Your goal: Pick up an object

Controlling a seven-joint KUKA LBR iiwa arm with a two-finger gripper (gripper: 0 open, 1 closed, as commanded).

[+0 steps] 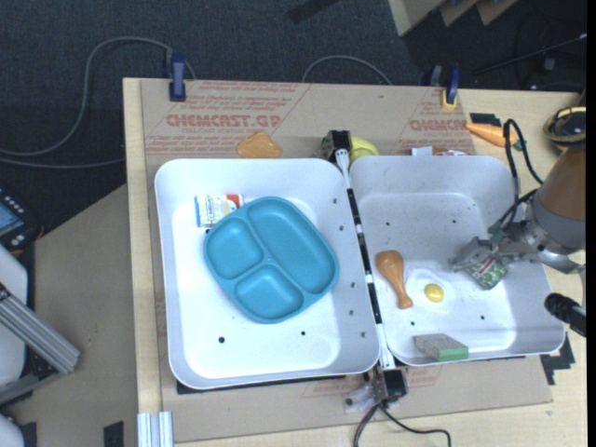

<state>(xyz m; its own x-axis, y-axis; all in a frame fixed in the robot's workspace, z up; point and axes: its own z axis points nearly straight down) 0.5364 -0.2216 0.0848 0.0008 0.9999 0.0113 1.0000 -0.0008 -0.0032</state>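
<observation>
my claw [484,266] is low in the right bin [466,180], and it seems closed on a small green packet [488,271]; i judge the packet light, thin and crinkly, so gripping across its middle is safest.

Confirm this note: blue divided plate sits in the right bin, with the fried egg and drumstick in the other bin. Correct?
Not quite. The camera view shows the blue divided plate in the left bin; the fried egg and drumstick lie in the right bin.
</observation>
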